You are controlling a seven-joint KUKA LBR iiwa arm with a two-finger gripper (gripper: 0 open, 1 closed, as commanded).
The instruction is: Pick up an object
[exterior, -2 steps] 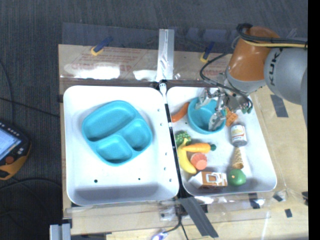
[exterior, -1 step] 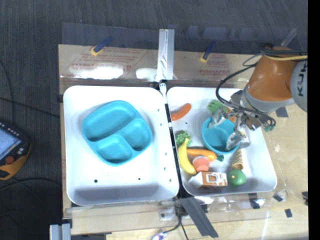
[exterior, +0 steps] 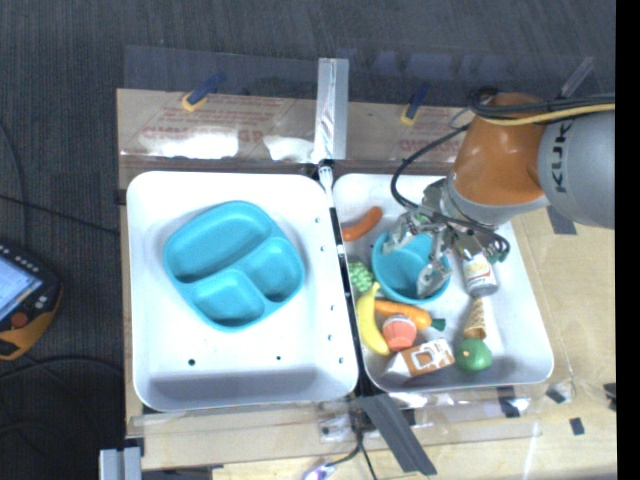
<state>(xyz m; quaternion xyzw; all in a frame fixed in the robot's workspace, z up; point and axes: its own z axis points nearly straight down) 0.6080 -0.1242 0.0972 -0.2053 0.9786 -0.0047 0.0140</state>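
A blue cup point(exterior: 402, 271) lies in the right bin point(exterior: 530, 353), among toy foods. My gripper point(exterior: 420, 251) hangs right over the cup, open. One finger is at the cup's upper left rim and the other finger point(exterior: 437, 268) is at its right side. The cup's blue wall shows between them, and it still rests in the bin. The grey arm with its orange band point(exterior: 500, 163) reaches in from the right and hides the bin's far right corner.
Around the cup are an orange sausage point(exterior: 361, 223), a small bottle point(exterior: 478, 272), a cone point(exterior: 474, 318), a green lime point(exterior: 476, 355), a carton point(exterior: 432, 357), a carrot point(exterior: 402, 311) and a banana point(exterior: 369, 325). The left bin point(exterior: 150, 368) holds a blue divided plate point(exterior: 235, 263).
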